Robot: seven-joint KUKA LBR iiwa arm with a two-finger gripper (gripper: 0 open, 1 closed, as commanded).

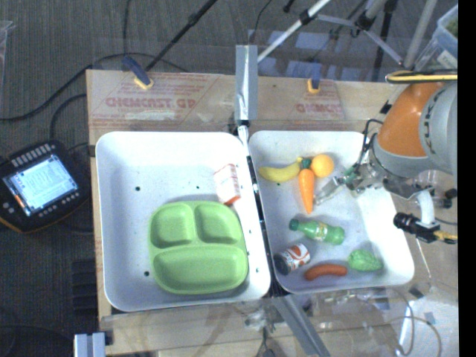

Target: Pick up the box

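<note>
Box: the small white and orange box (227,182) lies in the left bin (126,162), at its right wall, just above the upper right corner of the green divided tray (198,247), touching it or very nearly so.
Gripper: the gripper (329,188) hangs low in the right bin (390,251), right of centre in the frame, its tip just beside the carrot (306,189).
Fingers: they look nearly closed, and I see nothing between them.
Right bin contents: banana (278,172), orange fruit (323,165), green bottle (318,231), a small can (294,257), a sausage (325,271) and a green leafy piece (364,260).
Progress: my guess is the pick has not begun; the box sits untouched and the arm is over the wrong bin.
Risk, crossing: the divider between the bins lies in the path, and a low sweep left could knock the carrot or banana.
Risk, grasp: the box is hemmed in by wall and tray, so one finger may land on the wall or tray rim and slide off.
Risk, slip: it looks light and flat-sided; an off-centre pinch could tip it out.
</note>
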